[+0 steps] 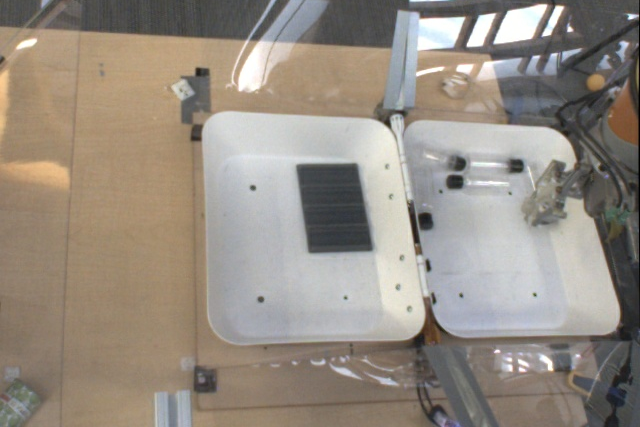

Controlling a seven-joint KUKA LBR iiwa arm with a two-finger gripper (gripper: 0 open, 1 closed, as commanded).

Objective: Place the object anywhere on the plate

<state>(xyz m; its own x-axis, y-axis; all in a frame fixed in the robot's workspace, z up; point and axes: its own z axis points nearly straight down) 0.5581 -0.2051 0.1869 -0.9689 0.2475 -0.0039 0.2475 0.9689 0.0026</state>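
A wooden desk (110, 215) seen from above carries two shallow white bins side by side. The left bin (230, 305), in the centre of the frame, holds a dark ribbed rectangular plate (334, 207) lying flat, its surface lined with fine grooves. The right bin (500, 305) holds the objects: two clear tubes with black caps (485, 171), lying near each other along the bin's upper part, and a small black piece (425, 221) near its left wall.

At the right edge of the frame the grey arm (625, 120), with its orange band, reaches in. Its end effector (545, 200) sits over the right side of the right bin, just to the right of the tubes and apart from them. It looks pale and partly see-through, and whether it is spread or pressed together cannot be told from this view. Nothing can be seen held in it.

The step in hand appears to be the pickup. The tubes look smooth, round and glassy, so they would likely roll or slip; a grasp across the middle of one tube, square to its length, seems safest. The carry then goes leftward over the ridge between the bins, high enough to clear it, before lowering onto the plate. The plate's grooves may help stop a tube rolling if it is laid along them.
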